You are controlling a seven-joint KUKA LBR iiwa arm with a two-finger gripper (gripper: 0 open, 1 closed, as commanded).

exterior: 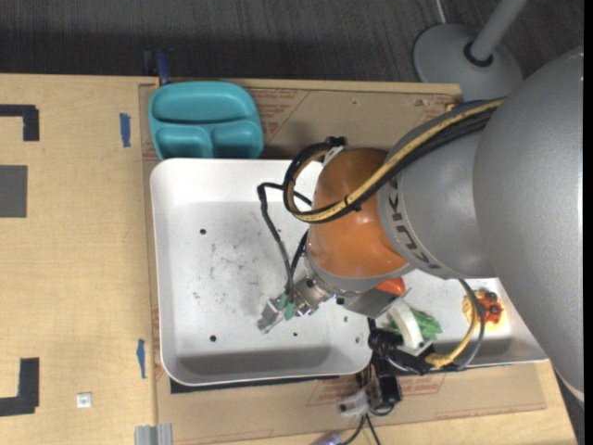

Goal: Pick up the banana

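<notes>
Logged gripper [276, 313] low in left bin [185, 248], right of centre and toward the near wall, at or just above the floor; could not tell contact. Could not tell the opening either: too small and blurred to call wide, narrow or holding. Noted a speck of green at the tip, could not tell whether tool or object.

Could not place banana with any confidence. Traced arm [528, 184] in from the right, covering the seam between bins and most of right bin [447, 297]. Put orange band [357, 225] over left bin's right wall, looped with black and yellow cable.

Made out three small things in the uncovered strip of right bin:
- green-and-white item [414, 325], just beside the arm's underside
- orange-red bit [393, 286], tucked against the wrist; could not tell whether object or robot part
- orange-yellow item [489, 308] with dark spots, further right near the bin's edge

Could not identify any of them at that size.

Saw scuffs and a few dark dots on left bin's floor. Spotted teal tray [206, 119] on bench [74, 248], touching the left end of left bin's far wall. Noted blue tape [126, 130] and black marks [20, 123] on bench left of the bins. Noted grey stand [454, 52] beyond the bench, upper right.
</notes>
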